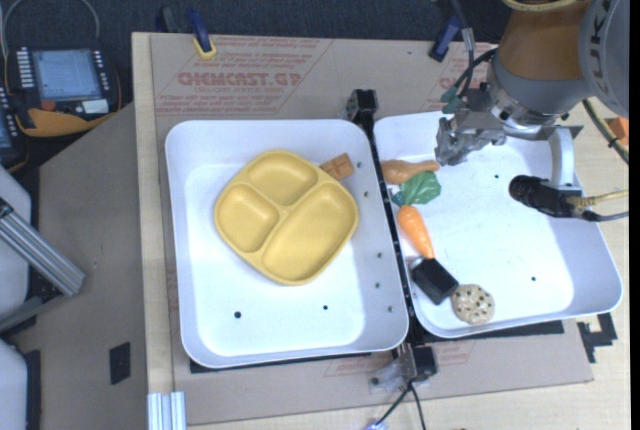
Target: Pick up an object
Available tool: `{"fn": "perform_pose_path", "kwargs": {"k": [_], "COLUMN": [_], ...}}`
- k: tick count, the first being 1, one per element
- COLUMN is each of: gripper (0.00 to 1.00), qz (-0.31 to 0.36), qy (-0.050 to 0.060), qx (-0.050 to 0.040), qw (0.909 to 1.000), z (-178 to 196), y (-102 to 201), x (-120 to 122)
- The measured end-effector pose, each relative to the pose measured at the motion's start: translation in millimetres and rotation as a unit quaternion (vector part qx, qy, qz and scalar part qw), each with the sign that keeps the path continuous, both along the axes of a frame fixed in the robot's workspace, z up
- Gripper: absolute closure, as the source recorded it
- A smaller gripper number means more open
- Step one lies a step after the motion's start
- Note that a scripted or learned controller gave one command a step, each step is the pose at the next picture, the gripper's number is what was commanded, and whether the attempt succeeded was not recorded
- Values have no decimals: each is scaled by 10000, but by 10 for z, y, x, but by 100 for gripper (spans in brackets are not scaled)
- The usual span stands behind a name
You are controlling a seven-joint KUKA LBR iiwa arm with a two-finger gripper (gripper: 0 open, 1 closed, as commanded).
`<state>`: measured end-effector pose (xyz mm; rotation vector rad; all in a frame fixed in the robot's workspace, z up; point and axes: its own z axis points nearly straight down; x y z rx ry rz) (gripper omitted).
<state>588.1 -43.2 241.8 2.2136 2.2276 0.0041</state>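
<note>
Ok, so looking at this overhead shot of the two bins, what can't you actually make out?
- Camera view: whether the hand has its fingers open or shut; they are small and dark under the wrist.
- The brown item behind the yellow divided plate: the plate covers part of it, so what it is stays unclear.
- The pale piece by the green leaf: its right end is hidden under the hand.
- The arm: cut off by the top and right edges.

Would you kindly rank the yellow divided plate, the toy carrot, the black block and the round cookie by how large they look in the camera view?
1. Yellow divided plate, by far the largest.
2. Toy carrot.
3. Black block and round cookie look about alike; I would not rank them.
</note>
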Motion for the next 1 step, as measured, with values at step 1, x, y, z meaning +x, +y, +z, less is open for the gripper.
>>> {"fn": "perform_pose_path", "kwargs": {"k": [1], "gripper": [100], "qz": [2], "qy": [-6], "qx": [4], "qw": [10000], "z": [23], "y": [567], "x": [241]}}
